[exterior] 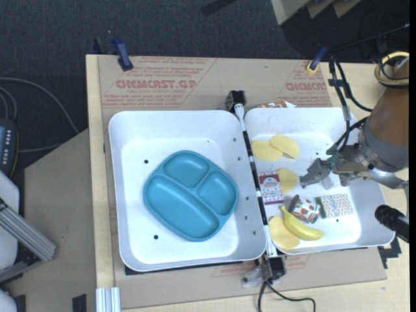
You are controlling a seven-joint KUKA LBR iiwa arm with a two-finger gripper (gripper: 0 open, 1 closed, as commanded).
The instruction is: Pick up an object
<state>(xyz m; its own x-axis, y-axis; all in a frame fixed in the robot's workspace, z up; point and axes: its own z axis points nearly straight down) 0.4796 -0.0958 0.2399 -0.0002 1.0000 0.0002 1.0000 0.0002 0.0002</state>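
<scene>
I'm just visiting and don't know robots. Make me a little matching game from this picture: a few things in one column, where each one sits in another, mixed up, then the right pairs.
Things:
1. blue divided plate
2. banana
3. pincer
4. blue clamp

Places:
A. on the board's far left corner, outside the bins
B. in the left bin
C. near the front of the right bin
D. over the middle of the right bin

Pairs: 1-B, 2-C, 3-D, 4-A

Grey arm (383, 149), orange band, possibly black cables.
</scene>
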